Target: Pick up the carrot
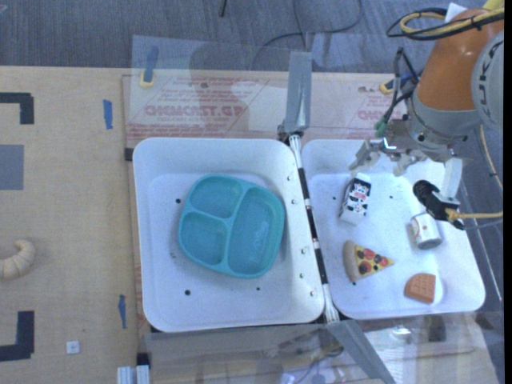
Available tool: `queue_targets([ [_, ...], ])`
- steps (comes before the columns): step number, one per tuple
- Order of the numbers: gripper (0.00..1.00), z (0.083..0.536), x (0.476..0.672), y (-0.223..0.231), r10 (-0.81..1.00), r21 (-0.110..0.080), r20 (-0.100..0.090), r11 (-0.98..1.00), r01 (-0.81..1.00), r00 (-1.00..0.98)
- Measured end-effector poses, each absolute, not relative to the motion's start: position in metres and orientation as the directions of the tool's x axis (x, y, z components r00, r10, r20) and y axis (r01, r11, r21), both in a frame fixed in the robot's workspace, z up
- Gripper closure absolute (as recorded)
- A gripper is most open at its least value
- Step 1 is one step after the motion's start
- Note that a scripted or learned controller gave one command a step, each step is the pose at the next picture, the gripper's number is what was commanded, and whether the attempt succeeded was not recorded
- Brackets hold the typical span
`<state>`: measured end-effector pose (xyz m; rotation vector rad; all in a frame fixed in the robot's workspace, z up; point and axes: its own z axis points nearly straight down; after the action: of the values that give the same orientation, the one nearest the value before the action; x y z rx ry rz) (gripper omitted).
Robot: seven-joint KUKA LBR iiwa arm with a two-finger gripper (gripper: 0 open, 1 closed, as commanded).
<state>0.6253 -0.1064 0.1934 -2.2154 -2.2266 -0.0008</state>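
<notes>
Spread apart and pinching nothing, the claw (382, 165) hangs over the far edge of the right bin (392, 214), with bare white bin floor showing between its 2 fingers. It sits near a cow-patterned milk carton (356, 198), which stands just in front of it and a little to its left, and well apart from the things at the near side.

I cannot tell for certain which thing is the carrot. The closest match in colour is a stubby orange piece (421, 287) lying flat near the bin's front right corner, clear of the wall. A pizza slice (365, 261) lies beside it toward the divider, and a small pale cylinder (425, 231) rests on its side between the orange piece and the arm. By my reading the pick has not begun: the claw would have to cross the whole bin and come down at the front corner, where the nearby wall leaves less room for an open finger.

The left bin (160, 174) holds a teal plate (232, 225) with 3 compartments, set roughly in its middle and out of the arm's way.

Both bins sit side by side on a pale plywood desk (64, 174) marked with black and blue tape; a croissant-shaped toy (16, 258) lies on the bare wood, far from the bins. Beyond the desk is grey carpet (120, 6) with loose dark cables.
</notes>
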Motion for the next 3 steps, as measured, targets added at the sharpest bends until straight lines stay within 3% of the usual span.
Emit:
queue_targets([
  [1, 0.0, 0.089, 0.552, -0.103, 0.994, 0.008, 0.002, -0.108, 0.994, 0.108],
  [2, 0.0, 0.089, 0.482, -0.105, 0.99, 0.011, -0.002, 0.14, 0.99, -0.14],
  [3, 1.0, 0.098, 0.483, -0.107, 0.991, 0.014, -0.005, 0.135, 0.991, -0.135],
])
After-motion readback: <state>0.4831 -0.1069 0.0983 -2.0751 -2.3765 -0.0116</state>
